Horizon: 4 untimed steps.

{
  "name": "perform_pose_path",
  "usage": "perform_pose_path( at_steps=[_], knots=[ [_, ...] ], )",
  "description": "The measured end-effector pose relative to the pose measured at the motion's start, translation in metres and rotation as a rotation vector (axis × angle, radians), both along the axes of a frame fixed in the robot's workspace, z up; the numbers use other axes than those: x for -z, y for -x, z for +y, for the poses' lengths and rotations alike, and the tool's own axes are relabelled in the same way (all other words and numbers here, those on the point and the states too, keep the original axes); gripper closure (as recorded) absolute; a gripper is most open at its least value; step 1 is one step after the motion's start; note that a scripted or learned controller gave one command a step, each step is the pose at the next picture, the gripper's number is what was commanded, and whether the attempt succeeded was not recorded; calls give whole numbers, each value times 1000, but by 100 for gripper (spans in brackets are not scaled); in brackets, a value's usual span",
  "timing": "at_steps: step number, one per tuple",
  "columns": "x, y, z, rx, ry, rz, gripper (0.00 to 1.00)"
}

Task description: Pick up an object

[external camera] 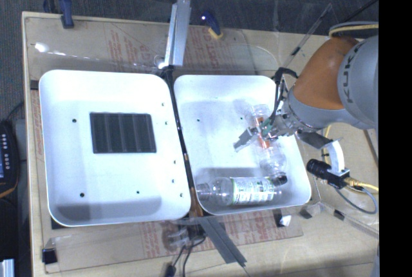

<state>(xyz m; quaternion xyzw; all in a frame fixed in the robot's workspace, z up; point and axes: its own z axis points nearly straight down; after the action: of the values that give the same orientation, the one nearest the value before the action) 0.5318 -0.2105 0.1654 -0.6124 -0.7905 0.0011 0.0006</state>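
**A:** Where is your end effector [252, 135] right now?

**B:** Low in the right bin [212, 92], right of the frame's centre, over a clear plastic bottle [269, 152] that lies on a slant near the bin's right wall. Whether my fingers stand apart or together I cannot tell; they blur into the bottle's clear plastic and its orange label.

**A:** So is that bottle your target?

**B:** I judge so. It lies touching or just under my tip, and I cannot see it clamped.

**A:** How do you do this well?

**B:** Straddle the bottle across its narrow width, not along its length, and close on the body rather than the cap. Clear plastic is slick and may roll, so I should close squarely, then lift slowly.

**A:** Anything nearby to mind?

**B:** A second bottle [239, 191] lies along the bin's lower wall, near the first. The left bin [58, 95] holds a dark ribbed block [122, 133], well apart.
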Motion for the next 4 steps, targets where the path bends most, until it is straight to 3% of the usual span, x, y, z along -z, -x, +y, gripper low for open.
perform_pose_path(
  at_steps=[1,2,3,4],
  knots=[
    [-22,43,33,242,-2,2,0],
    [-59,2,1,252,-1,-1,0],
    [-10,-40,2,175,-1,0,0],
    [0,-60,2,151,-1,-2,0]
  ],
)
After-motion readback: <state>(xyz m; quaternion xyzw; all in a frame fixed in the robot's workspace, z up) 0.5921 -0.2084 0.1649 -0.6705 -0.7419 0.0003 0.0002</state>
